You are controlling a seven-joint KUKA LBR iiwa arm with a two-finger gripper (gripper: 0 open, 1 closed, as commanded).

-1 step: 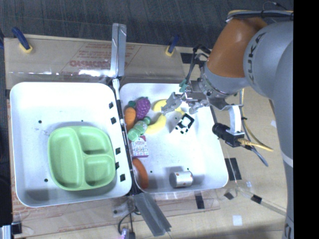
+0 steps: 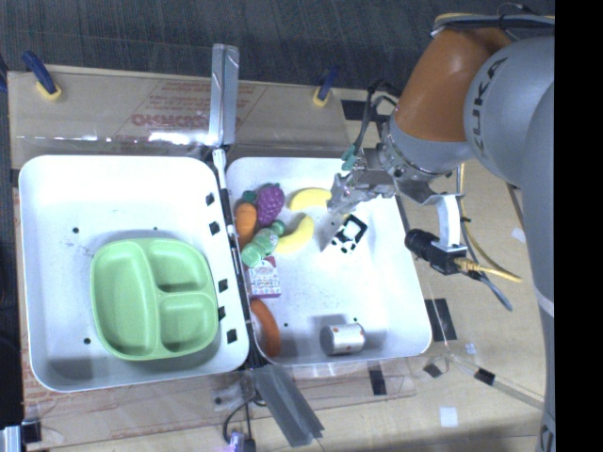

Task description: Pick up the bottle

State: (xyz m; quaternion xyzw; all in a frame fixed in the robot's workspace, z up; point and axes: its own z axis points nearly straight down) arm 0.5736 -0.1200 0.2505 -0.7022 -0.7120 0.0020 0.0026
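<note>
The bottle (image 2: 260, 244) is small and green with a pale cap. It lies on its side in the right bin (image 2: 396, 290), near the left wall, between an orange carrot-like piece (image 2: 246, 219) and a yellow banana (image 2: 296, 235). My gripper (image 2: 342, 213) hangs over the upper middle of the right bin, to the right of the bottle and well apart from it, just beside a second yellow fruit (image 2: 309, 198). I see nothing held in it. A black-and-white patch (image 2: 350, 234) sits right under the gripper.
Purple grapes (image 2: 270, 199) lie above the bottle and a pink-and-white carton (image 2: 265, 278) below it. An orange piece (image 2: 265, 326) and a silver can (image 2: 342, 337) rest near the front wall. The left bin (image 2: 57, 205) holds a green divided tray (image 2: 155, 298).
</note>
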